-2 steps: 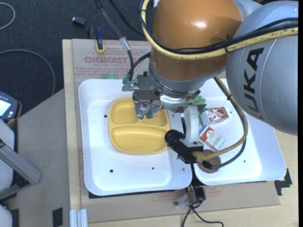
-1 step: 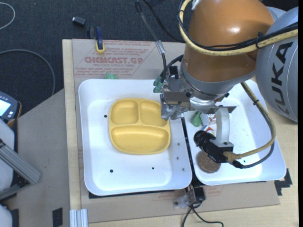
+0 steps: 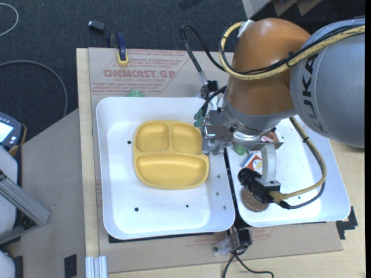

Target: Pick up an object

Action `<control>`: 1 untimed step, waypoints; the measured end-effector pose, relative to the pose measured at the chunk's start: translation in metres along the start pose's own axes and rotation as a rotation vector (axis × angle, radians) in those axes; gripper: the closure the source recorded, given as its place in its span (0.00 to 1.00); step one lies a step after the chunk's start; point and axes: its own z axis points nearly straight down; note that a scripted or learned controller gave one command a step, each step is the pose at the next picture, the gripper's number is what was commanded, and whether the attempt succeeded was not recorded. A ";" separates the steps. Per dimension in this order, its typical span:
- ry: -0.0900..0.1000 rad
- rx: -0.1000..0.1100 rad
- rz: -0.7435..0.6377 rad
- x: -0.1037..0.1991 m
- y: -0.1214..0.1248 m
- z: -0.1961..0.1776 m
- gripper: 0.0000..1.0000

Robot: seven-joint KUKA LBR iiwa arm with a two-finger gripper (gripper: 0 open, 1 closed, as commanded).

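Yellow divided plate [image 3: 171, 155]: the one large candidate for a pick. From the camera view we log it lying flat in the left bin [image 3: 116, 190], its right rim just beside the pincer [image 3: 213, 141], on the side away from the arm.

Pincer: low over the ridge where the two bins meet, tucked under the orange wrist. The wrist housing covers most of it, so we cannot tell whether it is open or closed. We see nothing that we could call gripped.

Beyond the pincer, on the arm's side, is the right bin [image 3: 327, 198]. A brown round disc [image 3: 253, 202] lies near its front wall, nearer the camera than the pincer. Some small coloured scraps [image 3: 268, 137] lie close beside the pincer, largely hidden by the wrist; we cannot identify them.

Progress, our judgement:
- Done: the arm is down at bin level, with the pincer next to the plate's rim.
- Not done: no grasp is visible and nothing is lifted. The plate looks seated on the bin floor, with no tilt that we can make out.
- Left: securing an object and raising it clear of the bin, which is essentially the whole pick.

Target uncertain: the plate's rim and the small scraps are both close to the pincer.
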 end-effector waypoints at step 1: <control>0.004 -0.015 -0.003 -0.027 -0.025 -0.064 1.00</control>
